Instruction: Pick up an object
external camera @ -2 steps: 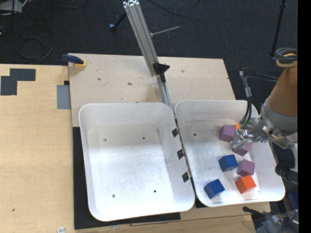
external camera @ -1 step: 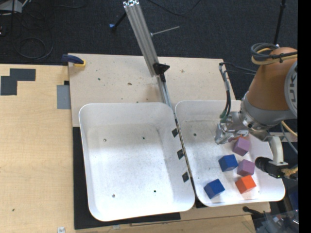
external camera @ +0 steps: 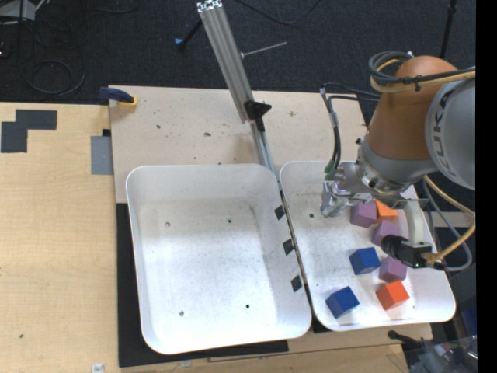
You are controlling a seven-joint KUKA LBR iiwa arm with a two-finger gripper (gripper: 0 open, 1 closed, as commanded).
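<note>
1. Camera view looks down on the right bin, where the blocks lie: two blue cubes and, an orange-red cube, an orange block, and three purple blocks.
2. All the blocks cluster in the right half of that bin; the purple and orange ones near the top lie close together, partly under the arm.
3. Gripper hangs low over the upper middle of the right bin, just left of the nearest purple block; nothing is seen between its fingers, and I cannot tell whether they are spread or closed.
4. Left bin is white with small dark specks on its floor.
5. Both bins rest on a pale wooden bench with grey patches; a slanted metal rail rises behind them, over dark carpet strewn with cables.
6. Dark letters, partly readable as "KU", show on the arm's grey shell.
</note>
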